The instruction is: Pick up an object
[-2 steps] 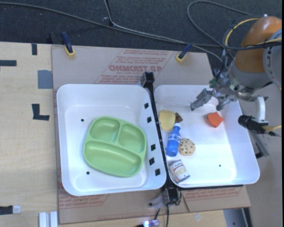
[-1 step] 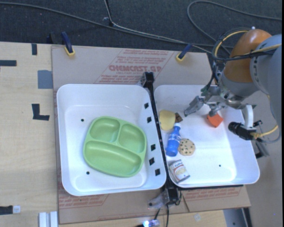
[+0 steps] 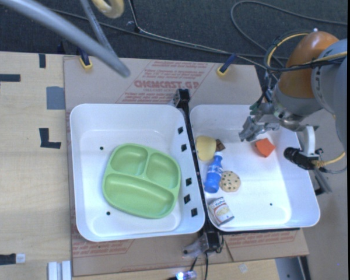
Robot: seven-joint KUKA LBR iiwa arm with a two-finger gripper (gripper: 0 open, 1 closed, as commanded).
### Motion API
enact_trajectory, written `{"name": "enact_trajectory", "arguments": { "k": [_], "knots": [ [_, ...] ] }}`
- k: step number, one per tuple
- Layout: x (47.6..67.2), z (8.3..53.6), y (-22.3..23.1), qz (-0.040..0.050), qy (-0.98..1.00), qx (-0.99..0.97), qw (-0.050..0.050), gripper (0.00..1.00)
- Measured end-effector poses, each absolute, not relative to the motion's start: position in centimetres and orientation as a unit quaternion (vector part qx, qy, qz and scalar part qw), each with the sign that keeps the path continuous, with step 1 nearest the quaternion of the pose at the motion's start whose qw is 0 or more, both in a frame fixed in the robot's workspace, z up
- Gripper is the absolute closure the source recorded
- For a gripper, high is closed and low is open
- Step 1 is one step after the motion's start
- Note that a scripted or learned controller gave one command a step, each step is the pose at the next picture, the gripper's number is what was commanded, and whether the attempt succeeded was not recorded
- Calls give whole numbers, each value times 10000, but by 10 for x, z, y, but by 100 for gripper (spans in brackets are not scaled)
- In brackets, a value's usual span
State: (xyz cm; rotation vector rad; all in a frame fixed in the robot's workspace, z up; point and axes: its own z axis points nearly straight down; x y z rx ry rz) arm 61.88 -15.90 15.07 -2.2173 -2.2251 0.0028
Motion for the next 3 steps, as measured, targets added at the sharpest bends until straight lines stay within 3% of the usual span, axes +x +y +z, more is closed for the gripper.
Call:
{"name": "enact_trajectory", "arguments": {
  "k": [2, 3],
  "knots": [
    [622, 262, -166, -12, -7078, -7064, -25, 100],
    [623, 275, -165, 0, -7076, -7066, -1, 100]
  ]
}}
